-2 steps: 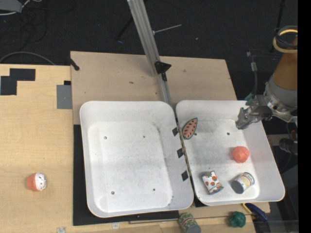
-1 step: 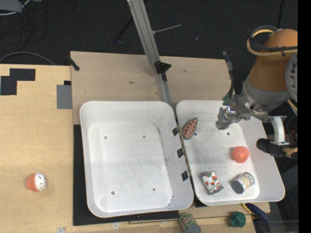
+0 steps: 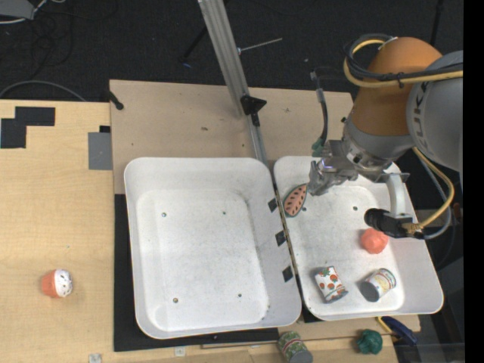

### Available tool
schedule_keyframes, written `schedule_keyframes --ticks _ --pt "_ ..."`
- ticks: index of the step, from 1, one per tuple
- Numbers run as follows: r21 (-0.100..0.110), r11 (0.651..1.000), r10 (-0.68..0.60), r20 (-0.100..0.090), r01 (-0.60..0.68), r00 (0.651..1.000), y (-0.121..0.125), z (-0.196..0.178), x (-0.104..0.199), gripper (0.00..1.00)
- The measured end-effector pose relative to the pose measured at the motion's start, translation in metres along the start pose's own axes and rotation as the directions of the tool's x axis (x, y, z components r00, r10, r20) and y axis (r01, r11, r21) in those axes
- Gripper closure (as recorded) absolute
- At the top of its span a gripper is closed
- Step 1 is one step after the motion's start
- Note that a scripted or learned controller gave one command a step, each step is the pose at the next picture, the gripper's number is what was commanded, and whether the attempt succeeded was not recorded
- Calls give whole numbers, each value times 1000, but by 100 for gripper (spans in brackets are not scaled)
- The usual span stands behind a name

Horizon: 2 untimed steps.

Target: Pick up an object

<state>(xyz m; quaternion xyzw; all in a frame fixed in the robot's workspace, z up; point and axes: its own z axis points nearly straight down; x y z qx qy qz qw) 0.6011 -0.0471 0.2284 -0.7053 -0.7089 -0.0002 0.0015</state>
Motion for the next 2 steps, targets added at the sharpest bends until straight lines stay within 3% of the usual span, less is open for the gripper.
schedule_keyframes --ticks 1,2 --pt "1 1000 1 1 -1 1000 9 10 51 100" --pt "-1 1000 1 2 -1 1000 13 -4 102 100"
